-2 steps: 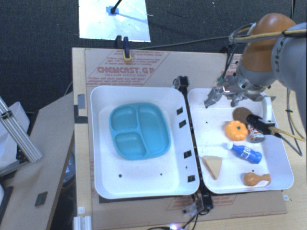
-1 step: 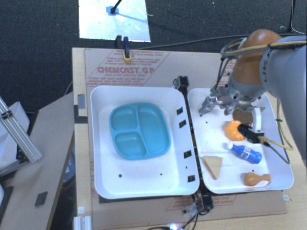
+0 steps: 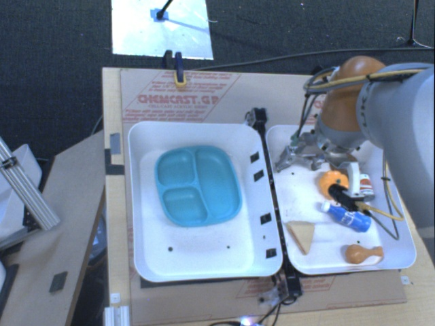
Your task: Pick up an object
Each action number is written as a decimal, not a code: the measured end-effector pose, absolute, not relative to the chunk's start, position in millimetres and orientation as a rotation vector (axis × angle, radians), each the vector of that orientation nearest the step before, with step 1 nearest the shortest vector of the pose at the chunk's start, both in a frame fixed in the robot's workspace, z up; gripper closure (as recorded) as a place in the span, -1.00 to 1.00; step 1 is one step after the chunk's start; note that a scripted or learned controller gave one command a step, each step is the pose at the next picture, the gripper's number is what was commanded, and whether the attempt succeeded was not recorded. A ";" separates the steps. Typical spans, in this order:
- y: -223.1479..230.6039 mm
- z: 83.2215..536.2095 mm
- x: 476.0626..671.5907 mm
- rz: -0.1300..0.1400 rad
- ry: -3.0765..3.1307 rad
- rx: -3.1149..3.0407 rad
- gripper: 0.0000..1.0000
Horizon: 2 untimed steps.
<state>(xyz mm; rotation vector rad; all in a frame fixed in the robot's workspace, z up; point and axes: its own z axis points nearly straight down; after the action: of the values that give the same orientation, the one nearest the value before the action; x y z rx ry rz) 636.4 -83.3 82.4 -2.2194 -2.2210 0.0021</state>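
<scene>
Camera view | left bin (image 3: 146,202): blue tray (image 3: 198,185) | jaws: cannot tell

Robotics lab, white bins (image 3: 204,131), robot arm (image 3: 397,107)

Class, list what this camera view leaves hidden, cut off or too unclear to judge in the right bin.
- Gripper: finger state unclear, too small and dark.
- Right bin: far right corner hidden under the arm.
- Orange object: partly covered by a black piece.
- Blue-capped tube: label too small to read.
</scene>
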 end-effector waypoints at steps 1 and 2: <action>-83.5 95.9 638.3 -0.004 -2.224 -2.223 1.00; -90.1 157.6 635.3 -0.007 -2.225 -2.227 1.00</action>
<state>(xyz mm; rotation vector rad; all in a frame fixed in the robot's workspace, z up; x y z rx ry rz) 635.3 -90.1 157.6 -2.2265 -2.2247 -0.0068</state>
